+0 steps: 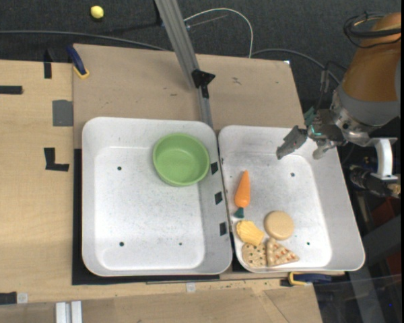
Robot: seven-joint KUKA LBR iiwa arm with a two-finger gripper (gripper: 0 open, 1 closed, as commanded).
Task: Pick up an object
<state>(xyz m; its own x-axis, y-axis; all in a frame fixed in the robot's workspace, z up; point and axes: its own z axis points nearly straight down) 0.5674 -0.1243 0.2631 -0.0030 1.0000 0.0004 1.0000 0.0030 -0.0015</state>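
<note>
Item: arm poised over the right bin, nothing picked up yet.

The gripper [303, 143] hangs above the right bin [337, 200], its upper right part, fingers [287, 147] spread and holding nothing. Candidates lie toward that bin's lower left: carrot [243, 188], yellow piece [250, 233], round bun [279, 225], two crackers [269, 254] (all untouched, by the look of it). Green bowl [181, 159] sits left of the right bin, in the left bin [108, 200]. Descent, grasp and lift all remain.
</note>
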